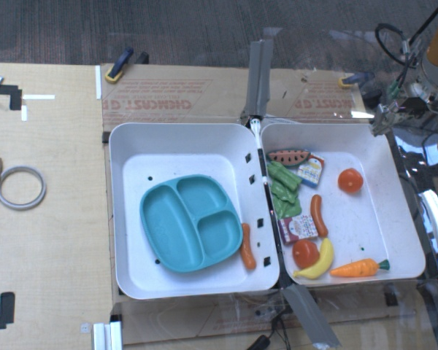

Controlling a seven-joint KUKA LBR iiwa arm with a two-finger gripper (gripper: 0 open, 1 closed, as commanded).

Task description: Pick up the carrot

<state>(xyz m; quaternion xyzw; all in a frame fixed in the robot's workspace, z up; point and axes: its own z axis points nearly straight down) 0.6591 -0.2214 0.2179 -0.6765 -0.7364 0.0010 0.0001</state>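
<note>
The carrot (358,268), orange with a small green top pointing right, lies flat in the right bin (372,217) near its front right corner. A yellow banana (318,262) lies just to its left, apart from it. My gripper (384,120) hangs at the upper right, over the far right corner of the right bin, well away from the carrot. Cables and the wrist crowd the view around it.
The right bin also holds a red tomato (304,252), a round orange-red fruit (350,181), a sausage (317,210), green pea pods (283,184) and two small packets (301,228). A teal divided plate (192,222) and another sausage (247,246) lie in the left bin (124,217).
</note>
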